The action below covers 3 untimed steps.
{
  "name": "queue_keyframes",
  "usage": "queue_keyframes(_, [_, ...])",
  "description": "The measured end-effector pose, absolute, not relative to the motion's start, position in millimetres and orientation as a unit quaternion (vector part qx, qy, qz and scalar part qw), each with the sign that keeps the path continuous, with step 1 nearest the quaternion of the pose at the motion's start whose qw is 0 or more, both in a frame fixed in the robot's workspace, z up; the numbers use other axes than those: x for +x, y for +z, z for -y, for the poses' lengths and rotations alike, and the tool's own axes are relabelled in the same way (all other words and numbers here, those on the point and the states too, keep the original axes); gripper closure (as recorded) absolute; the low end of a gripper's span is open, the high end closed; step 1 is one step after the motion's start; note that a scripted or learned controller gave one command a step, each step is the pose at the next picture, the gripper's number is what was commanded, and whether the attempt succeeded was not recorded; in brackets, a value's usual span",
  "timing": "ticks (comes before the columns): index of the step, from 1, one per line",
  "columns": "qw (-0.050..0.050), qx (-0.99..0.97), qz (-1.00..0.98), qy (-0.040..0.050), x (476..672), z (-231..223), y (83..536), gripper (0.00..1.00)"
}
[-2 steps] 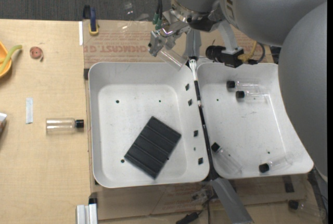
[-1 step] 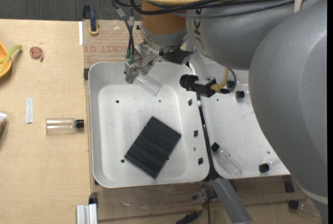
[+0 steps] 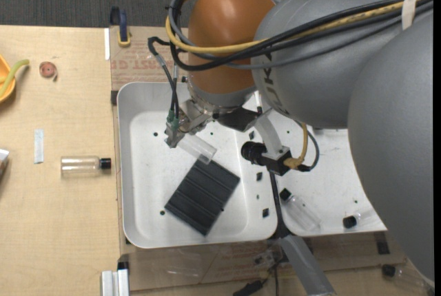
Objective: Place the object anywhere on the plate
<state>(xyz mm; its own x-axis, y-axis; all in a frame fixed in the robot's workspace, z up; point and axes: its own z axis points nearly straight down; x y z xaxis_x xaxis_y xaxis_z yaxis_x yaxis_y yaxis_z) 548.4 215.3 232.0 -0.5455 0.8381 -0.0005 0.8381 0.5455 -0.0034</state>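
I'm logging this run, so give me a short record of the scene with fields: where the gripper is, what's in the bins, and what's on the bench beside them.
gripper: low over the left bin, at, by a clear object
grasp: cannot tell from this view
dark ribbed plate: lying flat in the left bin, turned at an angle
right bin: holds a clear bottle with a black cap
bench left of bins: clear bottle with black cap on its side, small round reddish piece

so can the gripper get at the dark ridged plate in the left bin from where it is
Probably yes. The gripper sits just above the dark plate in the left bin, with a clear item at its tip; otherwise open floor between.
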Motion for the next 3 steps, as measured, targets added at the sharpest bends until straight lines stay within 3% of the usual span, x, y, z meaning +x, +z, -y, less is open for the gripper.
queue_keyframes(1, [0.001, -0.464, 0.886, 0.0021, 493.0, -216, 174, 1.0])
queue_keyframes(2, [-0.001, -0.214, 0.977, -0.0002, 501.7, -138, 295, 1.0])
queue_keyframes(3, [0.001, -0.286, 0.958, 0.0014, 493.3, -195, 191, 1.0])
